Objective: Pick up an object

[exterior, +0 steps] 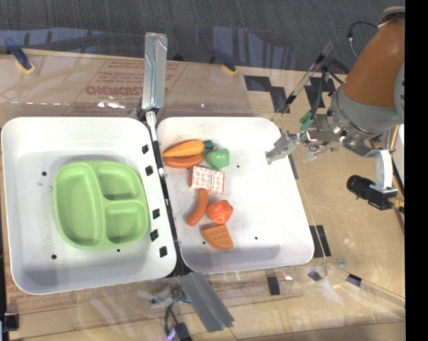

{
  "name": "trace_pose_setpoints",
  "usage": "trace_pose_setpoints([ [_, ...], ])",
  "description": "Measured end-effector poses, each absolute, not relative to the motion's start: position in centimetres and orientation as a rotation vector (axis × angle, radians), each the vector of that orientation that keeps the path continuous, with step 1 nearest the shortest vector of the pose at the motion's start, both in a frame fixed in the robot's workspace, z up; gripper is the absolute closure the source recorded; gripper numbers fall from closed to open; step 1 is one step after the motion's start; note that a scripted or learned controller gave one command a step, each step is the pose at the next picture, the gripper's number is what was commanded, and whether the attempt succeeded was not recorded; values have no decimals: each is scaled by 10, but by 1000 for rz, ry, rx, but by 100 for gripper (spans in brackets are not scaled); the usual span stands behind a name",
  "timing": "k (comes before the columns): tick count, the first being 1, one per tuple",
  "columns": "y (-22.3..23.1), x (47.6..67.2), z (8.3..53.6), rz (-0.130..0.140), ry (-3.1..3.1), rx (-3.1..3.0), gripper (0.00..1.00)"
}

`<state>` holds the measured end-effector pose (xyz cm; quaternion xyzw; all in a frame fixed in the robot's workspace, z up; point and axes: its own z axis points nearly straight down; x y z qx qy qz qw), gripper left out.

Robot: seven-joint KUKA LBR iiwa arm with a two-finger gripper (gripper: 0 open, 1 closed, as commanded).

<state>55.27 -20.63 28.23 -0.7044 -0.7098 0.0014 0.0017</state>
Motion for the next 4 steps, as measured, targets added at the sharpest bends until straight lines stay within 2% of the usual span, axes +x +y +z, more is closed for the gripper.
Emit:
trace_pose_setpoints([
  [1,-209,528,180,6,-2131,-2301,0],
  [2,-112,495,109,6,-2199,-2234,0],
  [3,-98,539,90,5,-2151,-2284,0],
  [4,-98,539,100,7,-2152,-2280,100],
])
